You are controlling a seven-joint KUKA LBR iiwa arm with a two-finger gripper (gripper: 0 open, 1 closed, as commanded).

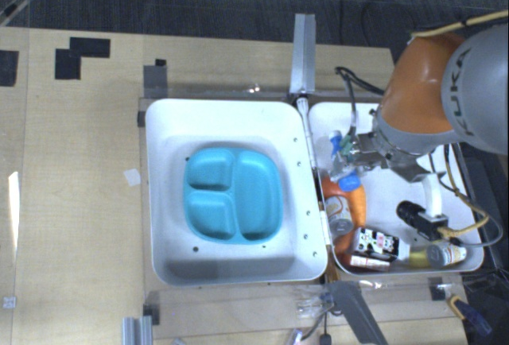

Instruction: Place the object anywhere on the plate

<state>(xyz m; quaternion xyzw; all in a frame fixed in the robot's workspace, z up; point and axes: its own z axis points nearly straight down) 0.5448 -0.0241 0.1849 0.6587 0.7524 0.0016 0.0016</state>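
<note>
Left white bin (163,176) holds a blue plate (233,192); grey arm (481,73) lettered KUK

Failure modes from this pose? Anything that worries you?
1. The pincer sits over crowded items against the right bin's left wall. The orange bottle lies close beside it, so a grab may catch the wrong thing or slip.
2. The blue plate lies in the left bin, so a low carry might snag the raised rims between the bins.
</note>
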